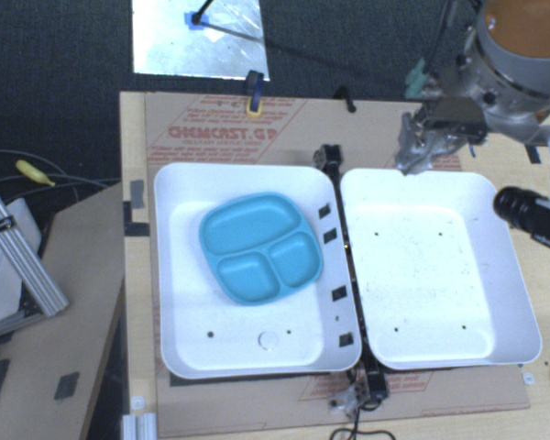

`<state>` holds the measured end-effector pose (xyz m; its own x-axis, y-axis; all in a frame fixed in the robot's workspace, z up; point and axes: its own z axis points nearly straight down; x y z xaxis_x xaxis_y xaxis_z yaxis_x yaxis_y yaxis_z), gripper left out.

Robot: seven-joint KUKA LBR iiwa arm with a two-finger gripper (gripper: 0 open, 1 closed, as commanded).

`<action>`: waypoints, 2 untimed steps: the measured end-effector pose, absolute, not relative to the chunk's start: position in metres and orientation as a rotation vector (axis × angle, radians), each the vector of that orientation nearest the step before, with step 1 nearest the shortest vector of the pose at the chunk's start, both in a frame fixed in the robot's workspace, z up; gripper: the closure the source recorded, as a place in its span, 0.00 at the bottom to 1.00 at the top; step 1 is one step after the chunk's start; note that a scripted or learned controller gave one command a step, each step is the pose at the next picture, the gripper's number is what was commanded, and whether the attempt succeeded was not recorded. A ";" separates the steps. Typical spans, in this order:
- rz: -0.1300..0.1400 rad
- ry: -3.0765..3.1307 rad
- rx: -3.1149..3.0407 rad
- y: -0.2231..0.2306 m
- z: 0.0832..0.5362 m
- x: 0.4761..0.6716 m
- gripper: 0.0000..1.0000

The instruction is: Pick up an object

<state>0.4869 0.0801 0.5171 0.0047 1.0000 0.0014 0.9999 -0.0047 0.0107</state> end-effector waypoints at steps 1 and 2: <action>0.002 2.241 2.206 0.207 0.483 0.485 1.00; 0.001 2.220 2.222 0.163 0.466 0.487 1.00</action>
